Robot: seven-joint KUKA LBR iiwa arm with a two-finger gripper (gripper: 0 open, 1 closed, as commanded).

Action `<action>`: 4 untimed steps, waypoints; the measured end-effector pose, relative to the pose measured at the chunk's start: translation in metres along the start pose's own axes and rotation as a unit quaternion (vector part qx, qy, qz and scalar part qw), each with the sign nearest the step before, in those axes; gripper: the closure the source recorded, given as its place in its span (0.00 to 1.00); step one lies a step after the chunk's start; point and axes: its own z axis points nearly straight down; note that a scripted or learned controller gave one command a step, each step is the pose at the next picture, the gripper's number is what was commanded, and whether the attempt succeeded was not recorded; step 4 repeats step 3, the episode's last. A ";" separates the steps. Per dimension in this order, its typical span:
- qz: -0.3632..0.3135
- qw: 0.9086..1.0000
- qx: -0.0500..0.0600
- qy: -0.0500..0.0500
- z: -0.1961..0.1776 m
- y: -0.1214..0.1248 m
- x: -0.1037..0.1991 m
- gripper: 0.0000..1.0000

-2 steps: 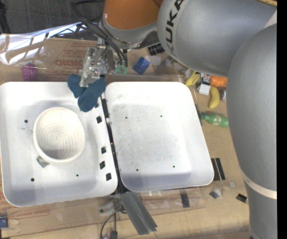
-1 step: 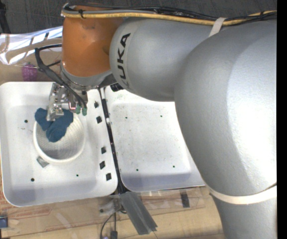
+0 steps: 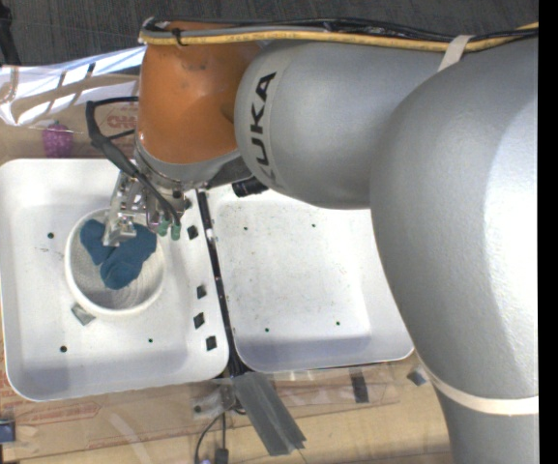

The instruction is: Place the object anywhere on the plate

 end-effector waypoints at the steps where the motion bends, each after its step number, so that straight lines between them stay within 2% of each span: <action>1: -0.013 1.000 0.000 0.000 0.059 -0.029 -0.031 1.00; 2: -0.038 0.999 -0.002 -0.002 0.079 -0.041 -0.068 1.00; 3: -0.158 0.987 -0.001 -0.003 0.027 -0.020 -0.062 1.00; 4: -0.158 0.987 -0.001 -0.003 0.027 -0.020 -0.062 1.00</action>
